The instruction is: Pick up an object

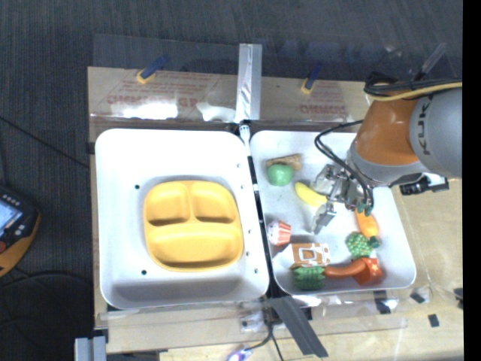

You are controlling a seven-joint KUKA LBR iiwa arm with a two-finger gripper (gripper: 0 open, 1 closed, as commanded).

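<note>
My gripper (328, 204) hangs low over the middle of the right bin (398, 277), fingers apart and nothing between them. A yellow banana-like piece (307, 193) lies just left of the fingers. A green ball (279, 174) and a brown piece (285, 161) sit at the bin's upper left. An orange carrot (367, 223) lies just right of the gripper. Nearer the front are a green broccoli-like piece (358, 244), a red chili (346, 270), a small printed box (310, 254), a green leafy piece (308, 277) and a cupcake-like toy (277, 232).
The left bin (120, 156) holds a yellow divided tray (194, 223). A raised divider (255, 201) separates the two bins. The grey arm with its orange band (387, 134) reaches in from the right above the right bin's far corner.
</note>
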